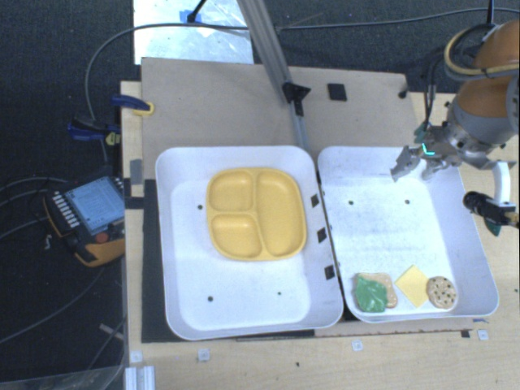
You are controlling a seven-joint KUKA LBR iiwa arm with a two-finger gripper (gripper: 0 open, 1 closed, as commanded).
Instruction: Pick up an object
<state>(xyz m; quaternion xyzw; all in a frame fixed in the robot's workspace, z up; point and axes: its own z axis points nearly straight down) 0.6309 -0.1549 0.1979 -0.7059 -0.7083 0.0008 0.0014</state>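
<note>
Two white bins sit side by side on your bench: left bin [187,299], right bin [390,218]. One yellow divided plate [257,214] lies in the left bin. Three food pieces line the right bin's near edge: one green-topped toast [373,292], one yellow cheese slice [412,286], one round cookie [441,292]. Brown board [219,104] covers the bench; dark carpet and cables surround it. Your tool [420,166] hangs over the right bin's far corner, fingers spread, pinching nothing, well apart from the food.

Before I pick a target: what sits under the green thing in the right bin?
The green piece lies on a tan slice, maybe toast. Only the slice's right edge shows; the rest is covered.
</note>
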